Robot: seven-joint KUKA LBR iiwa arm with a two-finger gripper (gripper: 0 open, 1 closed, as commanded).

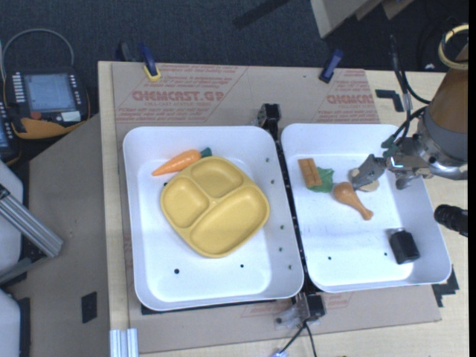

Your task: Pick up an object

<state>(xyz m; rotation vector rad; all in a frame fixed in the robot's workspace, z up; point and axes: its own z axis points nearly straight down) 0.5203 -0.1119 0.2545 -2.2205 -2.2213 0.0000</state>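
Note:
The right bin (349, 266) holds a toy chicken drumstick (351, 198) near its middle, a brown cracker-like piece (308, 171) lying on a green leaf-shaped piece (322, 181) to its left, and a small black block (404, 245) at the lower right. My gripper (367, 173) hangs over the right bin's upper right part, just above and right of the drumstick, close to a pale object (370, 187) under its tip. Nothing is seen held in it.
The left bin (145, 222) carries a yellow divided plate (214, 205) and a toy carrot (177, 162) at the plate's upper left edge. The grey and orange arm (450, 117) comes in over the right bin's right rim. Clamps sit on the board's far edge.

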